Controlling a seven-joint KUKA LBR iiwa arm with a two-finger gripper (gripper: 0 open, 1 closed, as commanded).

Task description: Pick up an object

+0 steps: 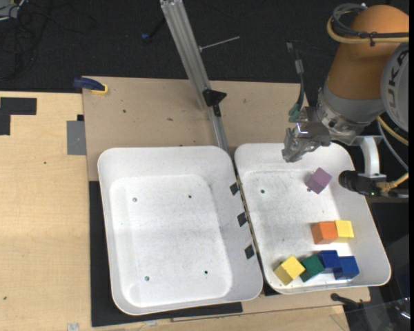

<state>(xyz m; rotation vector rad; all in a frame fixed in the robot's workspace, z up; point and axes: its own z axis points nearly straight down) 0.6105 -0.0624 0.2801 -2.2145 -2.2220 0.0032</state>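
gripper (294, 152): it's hanging over the far edge of the right bin (372, 267), above the rim and not touching anything. Can't tell how it's set from this angle, too small and dark down there. Nothing's showing in it, so I wouldn't call anything grabbed.

purple block (318, 180): sitting alone on the bin floor, tilted on a corner-ish angle, just beside the gripper and a bit nearer the camera. My guess is this is the one being lined up, since it's the nearest and has open space around it.

orange block (323, 232) and yellow block (344, 229): sitting touching each other further down the same bin. Tight pair, so fingers would be struggling to get between them.

front cluster: another yellow cube (288, 269), a green block (312, 265) and two blue blocks (339, 264), all bunching up against the near wall. Probably the worst pick, being crowded and against the rim.

left bin (124, 178): sitting right next to the other one, likely the drop side.

progress: looking like the approach stage, pick not yet made.
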